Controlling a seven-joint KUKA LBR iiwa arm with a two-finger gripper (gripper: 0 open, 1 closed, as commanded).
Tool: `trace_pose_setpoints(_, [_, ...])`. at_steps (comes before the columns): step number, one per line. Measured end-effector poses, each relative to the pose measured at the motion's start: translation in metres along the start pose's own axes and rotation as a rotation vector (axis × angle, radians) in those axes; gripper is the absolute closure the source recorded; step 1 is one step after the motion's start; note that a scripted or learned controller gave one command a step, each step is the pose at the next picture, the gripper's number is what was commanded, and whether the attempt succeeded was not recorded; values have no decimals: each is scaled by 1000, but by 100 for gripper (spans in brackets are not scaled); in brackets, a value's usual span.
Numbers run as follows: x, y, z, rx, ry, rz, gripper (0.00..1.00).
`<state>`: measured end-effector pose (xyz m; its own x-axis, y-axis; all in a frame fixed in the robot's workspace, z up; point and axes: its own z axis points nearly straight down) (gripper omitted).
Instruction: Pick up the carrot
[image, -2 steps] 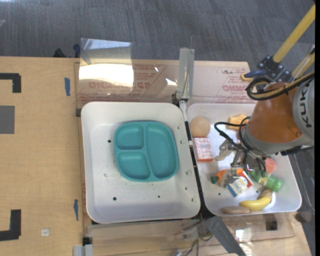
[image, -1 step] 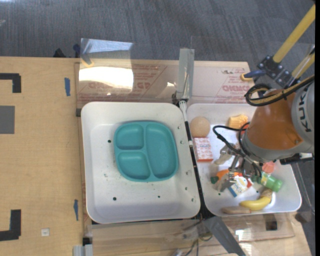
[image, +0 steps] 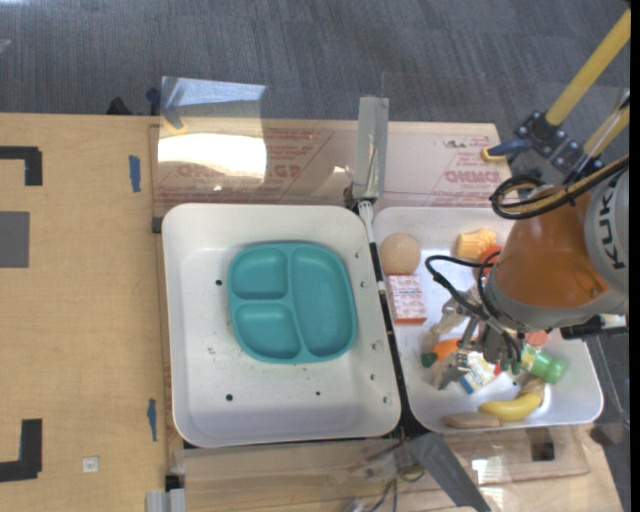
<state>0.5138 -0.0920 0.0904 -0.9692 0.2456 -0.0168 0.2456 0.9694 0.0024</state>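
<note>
Far left: bare wooden surface (image: 80, 300) with black corner marks and bits of blue tape. Next, the left white bin (image: 190, 400), holding a teal three-compartment plate (image: 293, 301) near its middle, otherwise only dark specks on the floor. Across the divider, the right white bin (image: 585, 400), crowded. Nearest the divider at the top, a pale brown egg-like ball (image: 400, 251); just below it, a small red-and-white box (image: 407, 299) lying flat. Further right at the top, a yellow-orange toy piece (image: 476, 243) beside the arm's orange band (image: 545, 262). Beneath that band, reaching down into the clutter at the bin's middle, the tool (image: 470, 352), metal parts and cables mixed with the toys under it; cannot tell whether the fingers stand apart or together. Right at the tool, a small orange piece with a green end, likely the carrot (image: 442, 352), partly hidden, long axis seemingly running left to right with the green end toward the left, though too covered to be sure. Lower right, a green toy (image: 547, 368) and a yellow banana (image: 512, 405) along the near wall, with a tan, sausage-shaped thing (image: 470, 421) touching the rim just left of the banana.
</note>
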Motion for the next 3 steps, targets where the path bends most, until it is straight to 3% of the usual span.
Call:
trace_pose_setpoints(2, [2,-3,0,0,5,127,0])
trace_pose_setpoints(3, [-14,3,0,1,5,248,0])
